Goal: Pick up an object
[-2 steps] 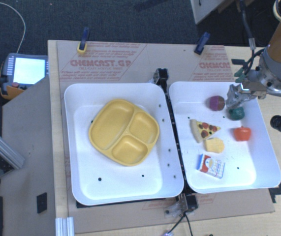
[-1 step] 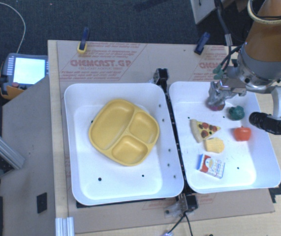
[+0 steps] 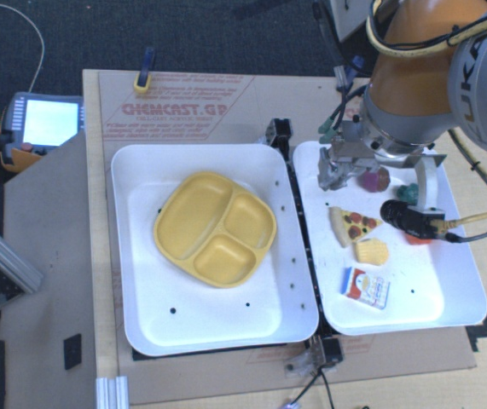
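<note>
**A:** So where's the arm at? The grey KUKA arm with the orange band (image 3: 422, 54) hangs over the far end of the right shallow white bin (image 3: 469, 301), and its jaws (image 3: 339, 170) sit low there, just beside a small purple round toy (image 3: 373, 179).

**B:** Gripping anything?

**A:** Honestly can't tell, the wrist blocks the view. Nearby in that bin: a toy pizza slice with red toppings (image 3: 351, 224), a yellow cheese-like block (image 3: 372, 251), a small red, white and blue carton (image 3: 366, 287), a teal bit (image 3: 408, 192) and something red (image 3: 420, 238) behind a black cylinder.

**B:** And the left white bin (image 3: 132, 254)?

**A:** A yellow plastic divided plate (image 3: 216, 228), lying flat in the middle.
</note>
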`<move>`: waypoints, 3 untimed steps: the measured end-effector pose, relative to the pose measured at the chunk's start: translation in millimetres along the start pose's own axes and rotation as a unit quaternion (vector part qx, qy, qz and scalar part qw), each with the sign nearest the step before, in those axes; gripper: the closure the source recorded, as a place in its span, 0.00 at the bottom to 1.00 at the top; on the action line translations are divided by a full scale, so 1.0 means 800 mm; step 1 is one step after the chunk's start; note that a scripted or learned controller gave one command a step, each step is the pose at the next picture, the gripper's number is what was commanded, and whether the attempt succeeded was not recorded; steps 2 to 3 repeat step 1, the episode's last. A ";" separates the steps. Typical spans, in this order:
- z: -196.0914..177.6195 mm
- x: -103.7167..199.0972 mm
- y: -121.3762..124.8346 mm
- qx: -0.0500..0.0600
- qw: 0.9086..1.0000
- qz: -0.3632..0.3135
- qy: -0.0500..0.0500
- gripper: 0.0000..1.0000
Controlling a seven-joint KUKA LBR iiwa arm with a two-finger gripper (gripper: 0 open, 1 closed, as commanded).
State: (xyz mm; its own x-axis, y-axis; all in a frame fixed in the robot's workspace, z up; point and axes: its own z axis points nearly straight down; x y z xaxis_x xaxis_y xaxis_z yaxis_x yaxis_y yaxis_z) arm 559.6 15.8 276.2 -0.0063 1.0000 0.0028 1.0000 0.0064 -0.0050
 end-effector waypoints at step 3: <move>0.020 0.078 0.012 -0.001 1.000 0.000 0.000 1.00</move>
